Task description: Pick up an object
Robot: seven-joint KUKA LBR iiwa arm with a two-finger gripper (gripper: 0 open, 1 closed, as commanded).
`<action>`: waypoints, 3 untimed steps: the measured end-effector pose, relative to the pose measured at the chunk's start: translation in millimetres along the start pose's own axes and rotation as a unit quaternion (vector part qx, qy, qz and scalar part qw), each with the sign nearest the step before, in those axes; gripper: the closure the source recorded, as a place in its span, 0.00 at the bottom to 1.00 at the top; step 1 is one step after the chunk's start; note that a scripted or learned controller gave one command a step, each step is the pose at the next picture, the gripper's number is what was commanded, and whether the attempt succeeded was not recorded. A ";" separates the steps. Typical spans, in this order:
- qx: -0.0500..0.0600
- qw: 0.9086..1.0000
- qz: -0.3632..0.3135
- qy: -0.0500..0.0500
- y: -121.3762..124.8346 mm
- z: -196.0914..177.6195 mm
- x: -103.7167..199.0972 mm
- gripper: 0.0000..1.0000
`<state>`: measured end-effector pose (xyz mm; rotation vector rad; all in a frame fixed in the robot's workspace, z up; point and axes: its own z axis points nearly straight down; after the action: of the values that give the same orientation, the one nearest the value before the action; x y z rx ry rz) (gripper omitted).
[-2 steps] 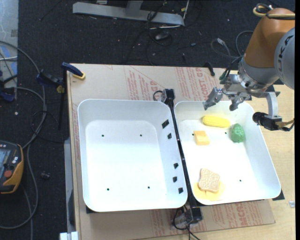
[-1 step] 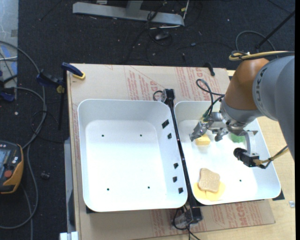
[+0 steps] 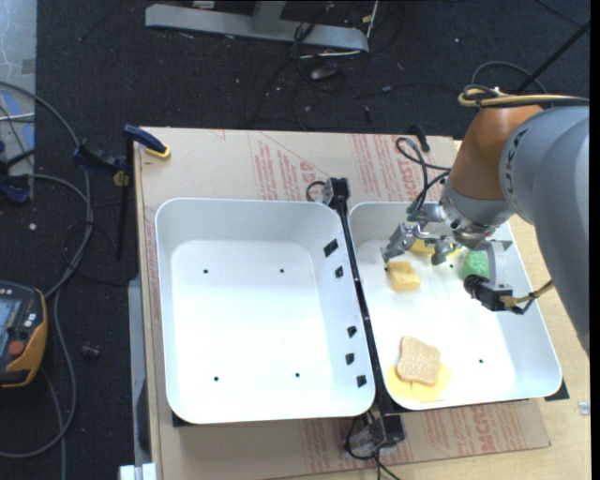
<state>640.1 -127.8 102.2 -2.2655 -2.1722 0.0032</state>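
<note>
The cardboard sheet (image 3: 281,155) under the bins carries red printing, mirrored or upside down and too broken to read; the right bin (image 3: 525,361) holds a toast-shaped slice (image 3: 419,360) lying on a flat pale yellow disc (image 3: 420,383) near its front edge, a small yellow cheese-like block (image 3: 403,275) toward the back, and a green object (image 3: 477,262) partly covered by the arm's wrist; a further bit of yellow (image 3: 424,247) shows right at the gripper; the left bin (image 3: 253,309) shows its bare white floor with a few small dark dots; black clips run down the seam where the two bins meet; the gripper (image 3: 405,242) hangs low over the back of the right bin, just above and beside the yellow block, and whether its claw is spread or closed cannot be told; a blue-and-yellow clamp (image 3: 141,143) grips the bench's far left corner; dark carpet surrounds the bench, strewn with cables, with a grey metal stand foot (image 3: 258,26) at the top and an orange-edged handheld unit (image 3: 21,333) on the floor at left
</note>
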 end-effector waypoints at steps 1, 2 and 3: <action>0.001 1.000 -0.002 0.001 0.7 -8.1 2.4 1.00; -0.001 1.000 -0.021 0.000 -76.5 5.1 -32.8 1.00; -0.002 1.000 -0.020 0.000 -139.3 14.7 -91.8 1.00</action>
<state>497.0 -213.7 87.9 -2.2236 -2.2204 -0.0004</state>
